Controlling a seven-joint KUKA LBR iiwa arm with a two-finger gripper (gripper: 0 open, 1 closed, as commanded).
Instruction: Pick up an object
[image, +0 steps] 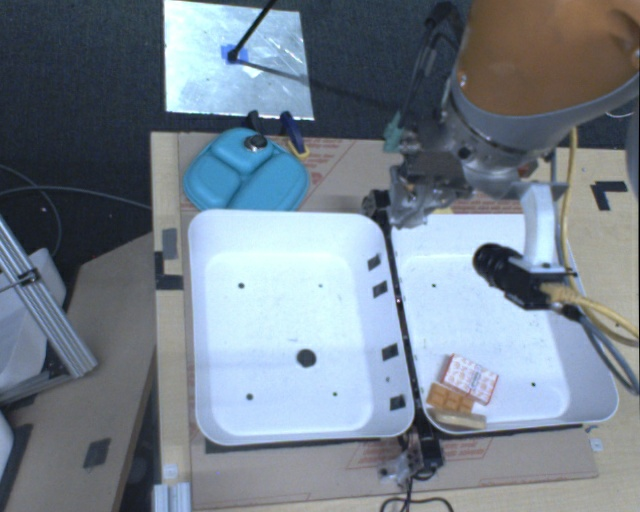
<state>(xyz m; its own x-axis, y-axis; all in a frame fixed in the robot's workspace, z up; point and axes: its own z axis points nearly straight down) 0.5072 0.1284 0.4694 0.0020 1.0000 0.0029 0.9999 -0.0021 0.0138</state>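
While I am hanging over the right bin (590, 385) toward its 12 o'clock rim, my gripper (425, 195) is sitting there and I cannot tell how it is set. A waffle-patterned block (463, 385) is lying at this bin's 7 o'clock corner. Cardboard bench (170, 180) is showing at 9 o'clock, a blue tray (245, 175) resting at 11

One fixed camera looks down on my bench (330, 470) at a slant, from fairly near. Both white bins fill the middle: the left bin (215, 250) and the right bin (590, 395), side by side. My arm (530, 60) enters from the upper right, looming large, close beneath the lens.
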